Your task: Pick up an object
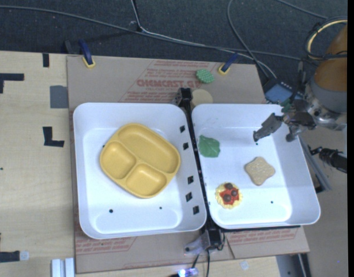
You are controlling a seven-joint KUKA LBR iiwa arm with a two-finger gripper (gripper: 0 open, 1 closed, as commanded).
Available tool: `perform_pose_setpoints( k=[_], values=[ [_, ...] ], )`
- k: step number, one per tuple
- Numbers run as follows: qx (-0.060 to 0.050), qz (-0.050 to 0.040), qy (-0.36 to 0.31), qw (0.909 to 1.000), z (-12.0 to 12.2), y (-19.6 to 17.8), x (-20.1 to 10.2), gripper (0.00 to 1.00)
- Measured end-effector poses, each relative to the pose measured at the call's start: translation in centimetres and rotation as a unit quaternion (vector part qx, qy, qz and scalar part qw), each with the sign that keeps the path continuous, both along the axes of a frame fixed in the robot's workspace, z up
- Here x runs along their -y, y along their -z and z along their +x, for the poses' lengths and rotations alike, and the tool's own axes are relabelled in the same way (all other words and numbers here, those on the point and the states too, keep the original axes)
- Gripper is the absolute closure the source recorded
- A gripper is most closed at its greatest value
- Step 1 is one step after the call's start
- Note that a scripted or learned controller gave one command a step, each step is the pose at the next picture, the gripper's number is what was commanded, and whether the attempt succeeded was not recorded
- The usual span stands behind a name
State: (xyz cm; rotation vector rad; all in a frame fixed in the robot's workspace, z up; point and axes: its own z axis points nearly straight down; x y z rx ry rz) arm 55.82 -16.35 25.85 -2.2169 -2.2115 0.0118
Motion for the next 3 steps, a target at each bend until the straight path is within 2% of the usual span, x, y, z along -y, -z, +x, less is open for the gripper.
perform_pose_setpoints(
  k=[1, 2, 3],
  values=[
    [0.006, -0.0011, -0.002, 1.0000, 0.2, -0.6, 0.0, 0.00],
    [0.004, -0.0011, -0.001, 1.0000, -0.6, 4.0, 0.2, 0.00],
    [0.003, -0.0008, -0.002, 1.0000, 0.1, 10.2, -0.2, 0.00]
  ],
)
